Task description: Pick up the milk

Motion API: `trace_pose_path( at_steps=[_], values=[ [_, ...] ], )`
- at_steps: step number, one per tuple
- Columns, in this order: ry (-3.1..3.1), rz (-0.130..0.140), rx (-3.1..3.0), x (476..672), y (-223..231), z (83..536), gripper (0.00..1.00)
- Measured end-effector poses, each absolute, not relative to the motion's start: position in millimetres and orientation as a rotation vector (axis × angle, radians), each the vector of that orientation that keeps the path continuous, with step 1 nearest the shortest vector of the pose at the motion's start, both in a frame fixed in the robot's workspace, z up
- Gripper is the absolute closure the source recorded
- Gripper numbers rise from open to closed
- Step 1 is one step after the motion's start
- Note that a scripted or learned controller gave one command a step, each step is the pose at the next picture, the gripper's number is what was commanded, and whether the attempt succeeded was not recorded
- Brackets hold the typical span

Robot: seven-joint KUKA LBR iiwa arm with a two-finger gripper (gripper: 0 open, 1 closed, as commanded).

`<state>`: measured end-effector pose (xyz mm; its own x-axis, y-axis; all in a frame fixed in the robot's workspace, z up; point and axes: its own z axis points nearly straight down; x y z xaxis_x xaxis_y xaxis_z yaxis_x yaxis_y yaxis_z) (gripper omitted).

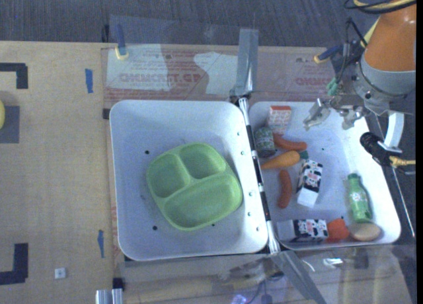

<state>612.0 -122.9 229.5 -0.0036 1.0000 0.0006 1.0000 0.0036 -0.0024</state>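
Observation:
A white milk carton with black cow patches (310, 182) stands in the middle of the right bin (390, 220). A second cow-patterned carton (310, 229) lies on its side against that bin's front wall. My gripper (332, 117) hangs over the bin's back right part, up and to the right of the standing carton and well apart from it. Its fingers (316, 116) are spread open with nothing between them.
Around the milk lie a carrot (281, 160), two sausages (285, 188), a can (264, 141), a small orange-topped carton (279, 117), a green bottle (357, 198), a red item (338, 230) and a bun (365, 232). The left bin (132, 131) holds a green divided plate (193, 185).

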Motion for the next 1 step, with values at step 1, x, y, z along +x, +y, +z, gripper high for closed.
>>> trace_pose_path(
  at_steps=[1],
  values=[
    [-2.384, -0.001, -2.05, 654.4, -128.9, 255.4, 0.0]
  ],
)
